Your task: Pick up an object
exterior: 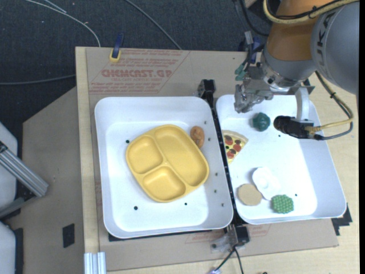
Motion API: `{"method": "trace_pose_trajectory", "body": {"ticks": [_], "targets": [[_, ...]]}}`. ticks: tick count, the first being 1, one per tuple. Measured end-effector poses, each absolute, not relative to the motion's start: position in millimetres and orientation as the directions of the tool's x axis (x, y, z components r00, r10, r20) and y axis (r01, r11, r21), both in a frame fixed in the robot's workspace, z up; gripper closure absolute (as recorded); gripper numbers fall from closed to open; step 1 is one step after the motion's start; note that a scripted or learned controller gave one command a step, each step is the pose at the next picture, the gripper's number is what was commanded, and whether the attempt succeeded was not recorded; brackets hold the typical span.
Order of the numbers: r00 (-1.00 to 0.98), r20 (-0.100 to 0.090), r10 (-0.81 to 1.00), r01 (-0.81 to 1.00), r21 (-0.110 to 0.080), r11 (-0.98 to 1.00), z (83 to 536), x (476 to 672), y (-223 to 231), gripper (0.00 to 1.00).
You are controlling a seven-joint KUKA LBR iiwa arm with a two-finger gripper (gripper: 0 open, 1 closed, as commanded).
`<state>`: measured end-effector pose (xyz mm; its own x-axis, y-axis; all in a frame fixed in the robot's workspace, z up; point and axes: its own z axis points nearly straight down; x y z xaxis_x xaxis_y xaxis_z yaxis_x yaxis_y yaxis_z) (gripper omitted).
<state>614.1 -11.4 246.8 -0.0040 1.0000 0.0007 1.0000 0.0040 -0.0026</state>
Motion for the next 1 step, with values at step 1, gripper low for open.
{"method": "trace_pose_trajectory", "body": {"ticks": [1], "targets": [[-0.004,0.001,1.0,1.0,-0.004,0.004,229.5,616.9,37.0,1.0]]}}
